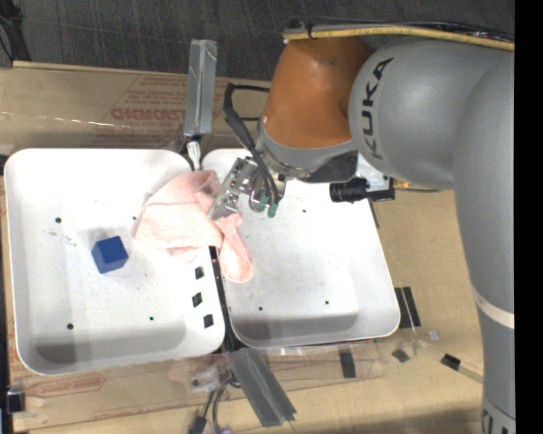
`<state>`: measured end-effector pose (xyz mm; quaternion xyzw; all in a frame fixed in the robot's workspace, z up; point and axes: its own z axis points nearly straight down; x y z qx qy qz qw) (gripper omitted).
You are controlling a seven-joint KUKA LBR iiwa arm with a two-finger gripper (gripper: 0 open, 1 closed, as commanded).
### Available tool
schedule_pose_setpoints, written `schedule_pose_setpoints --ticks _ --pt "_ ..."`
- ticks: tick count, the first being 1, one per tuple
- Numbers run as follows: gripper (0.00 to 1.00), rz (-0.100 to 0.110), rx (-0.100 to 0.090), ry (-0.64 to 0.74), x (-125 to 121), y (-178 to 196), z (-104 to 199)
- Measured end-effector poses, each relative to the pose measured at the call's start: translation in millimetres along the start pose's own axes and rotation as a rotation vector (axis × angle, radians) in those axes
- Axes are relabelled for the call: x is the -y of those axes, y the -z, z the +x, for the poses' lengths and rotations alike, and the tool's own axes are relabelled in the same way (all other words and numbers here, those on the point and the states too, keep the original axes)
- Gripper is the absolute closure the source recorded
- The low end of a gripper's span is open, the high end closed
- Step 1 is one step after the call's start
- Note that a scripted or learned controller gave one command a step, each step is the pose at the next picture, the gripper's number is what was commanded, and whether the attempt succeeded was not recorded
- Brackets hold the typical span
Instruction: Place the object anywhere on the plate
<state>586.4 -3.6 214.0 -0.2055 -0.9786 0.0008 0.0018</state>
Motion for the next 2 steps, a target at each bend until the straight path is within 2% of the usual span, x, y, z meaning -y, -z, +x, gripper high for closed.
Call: schedule_pose_setpoints --ticks 1,2 --pt "1.0 -0.002 0.007 0.403 -42.1 17.1 27.6" --pt "1.0 0.0 0.003 0.424 -83.9 17.6 58.0"
